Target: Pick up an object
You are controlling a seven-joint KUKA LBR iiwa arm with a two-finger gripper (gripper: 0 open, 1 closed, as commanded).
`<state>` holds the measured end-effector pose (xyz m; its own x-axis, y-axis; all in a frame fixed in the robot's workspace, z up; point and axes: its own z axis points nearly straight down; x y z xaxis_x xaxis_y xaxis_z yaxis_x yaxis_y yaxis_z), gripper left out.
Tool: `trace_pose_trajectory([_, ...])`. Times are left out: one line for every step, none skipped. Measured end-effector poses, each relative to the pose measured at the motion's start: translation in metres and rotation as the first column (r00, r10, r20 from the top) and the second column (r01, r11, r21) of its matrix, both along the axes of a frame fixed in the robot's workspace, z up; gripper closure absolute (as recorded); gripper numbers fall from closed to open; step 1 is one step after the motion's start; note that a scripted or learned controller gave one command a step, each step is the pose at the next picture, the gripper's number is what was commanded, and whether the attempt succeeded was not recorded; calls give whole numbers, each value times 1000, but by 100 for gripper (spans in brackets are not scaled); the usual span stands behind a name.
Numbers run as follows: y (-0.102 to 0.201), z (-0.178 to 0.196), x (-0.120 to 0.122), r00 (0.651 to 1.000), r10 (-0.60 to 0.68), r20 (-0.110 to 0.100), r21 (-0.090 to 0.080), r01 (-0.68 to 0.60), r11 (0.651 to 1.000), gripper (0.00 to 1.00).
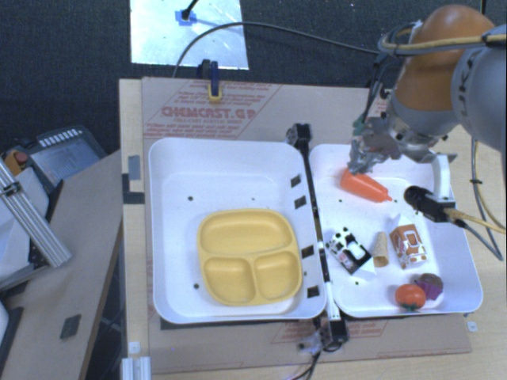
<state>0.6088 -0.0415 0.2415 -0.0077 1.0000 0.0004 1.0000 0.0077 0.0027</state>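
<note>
Camera view: gripper (360, 163) low over orange carrot (365, 185), touching its end.

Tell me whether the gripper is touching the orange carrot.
Cannot tell. In the camera view the gripper sits right at the upper end of the orange carrot in the right bin, hiding any contact or gap.

Both white bins (238, 153) look like smooth, matt plastic. The yellow divided tray (249, 256) is plastic with a faint sheen. The carrot (366, 186) looks like smooth, slightly glossy plastic (likely a toy). Under the bins lies matt brown cardboard (238, 105), beyond it a shiny metal sheet (188, 22) on dark rough carpet (63, 54).
</note>
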Motion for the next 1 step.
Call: trace_pose_trajectory([54, -13, 4, 1000, 2, -2, 1, -2, 1000, 100])
